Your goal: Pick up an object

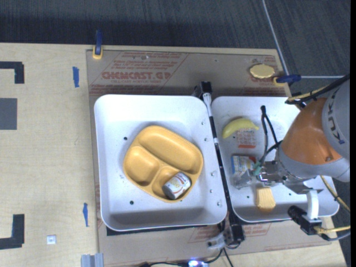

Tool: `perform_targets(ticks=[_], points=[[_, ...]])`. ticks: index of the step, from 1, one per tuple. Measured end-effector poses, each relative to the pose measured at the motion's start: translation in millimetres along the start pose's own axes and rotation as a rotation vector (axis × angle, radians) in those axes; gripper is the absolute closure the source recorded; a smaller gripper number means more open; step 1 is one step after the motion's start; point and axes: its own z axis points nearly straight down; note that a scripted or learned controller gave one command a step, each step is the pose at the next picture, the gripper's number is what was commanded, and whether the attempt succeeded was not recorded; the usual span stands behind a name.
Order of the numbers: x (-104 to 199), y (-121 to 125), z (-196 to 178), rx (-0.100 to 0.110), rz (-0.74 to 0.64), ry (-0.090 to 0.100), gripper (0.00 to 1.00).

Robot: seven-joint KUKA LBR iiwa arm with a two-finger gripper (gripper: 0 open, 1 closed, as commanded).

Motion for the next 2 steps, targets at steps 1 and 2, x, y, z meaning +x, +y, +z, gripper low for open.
perform_targets(ticks=[1, 2], points=[[-0.6, 2.2, -10.8, -0.007, 0.000, -0.003, 1.00], [-0.6, 2.1, -10.8, -0.007, 0.000, -0.003, 0.00]])
